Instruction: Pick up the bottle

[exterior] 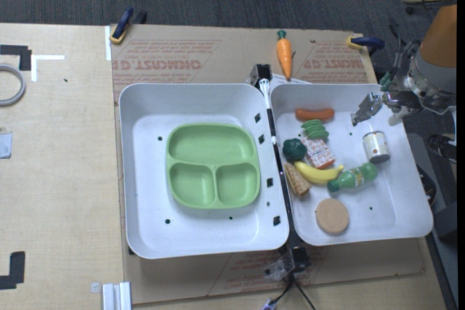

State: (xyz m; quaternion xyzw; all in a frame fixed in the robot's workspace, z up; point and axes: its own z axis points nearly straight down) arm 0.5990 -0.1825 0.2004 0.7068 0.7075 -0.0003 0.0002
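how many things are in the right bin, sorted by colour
Green: 3 – bottle, broccoli, pea pod
Yellow: 1 – banana
Red or orange: 2 – sausage, packet
Tan or brown: 2 – round disc, cob-like piece
Silver: 1 – can
Total: 9

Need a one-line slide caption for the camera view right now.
Hand hovers at the right bin's far edge, above the green bottle lying beside a banana.

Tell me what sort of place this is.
Probably a robotics lab test bench: two white bins on cardboard, toy food such as a banana and a green bottle, and a grey arm reaching in.
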